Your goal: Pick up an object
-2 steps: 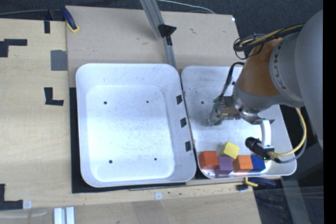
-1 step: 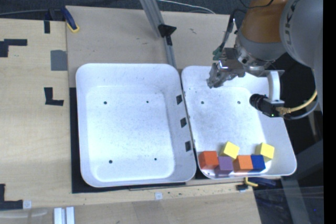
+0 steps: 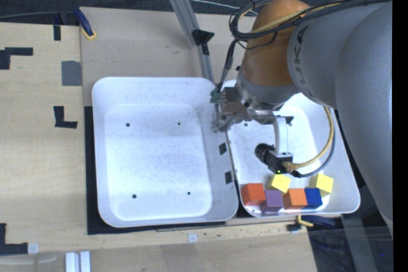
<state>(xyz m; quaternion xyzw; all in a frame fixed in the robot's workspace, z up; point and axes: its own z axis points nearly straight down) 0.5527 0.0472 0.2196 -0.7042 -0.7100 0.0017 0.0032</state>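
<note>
Approach, seemingly: the gripper [image 3: 221, 114] hangs at the right bin's [image 3: 306, 118] left rim, open or shut I cannot tell, apart from the coloured blocks [image 3: 284, 195] at its near end, which it must next reach.

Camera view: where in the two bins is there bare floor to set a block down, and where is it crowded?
The left bin has bare floor, wall to wall. The right bin is crowded along its near wall, where orange, purple, blue and yellow blocks cluster; the arm overhangs its far half, leaving a bare strip toward its right wall.
</note>
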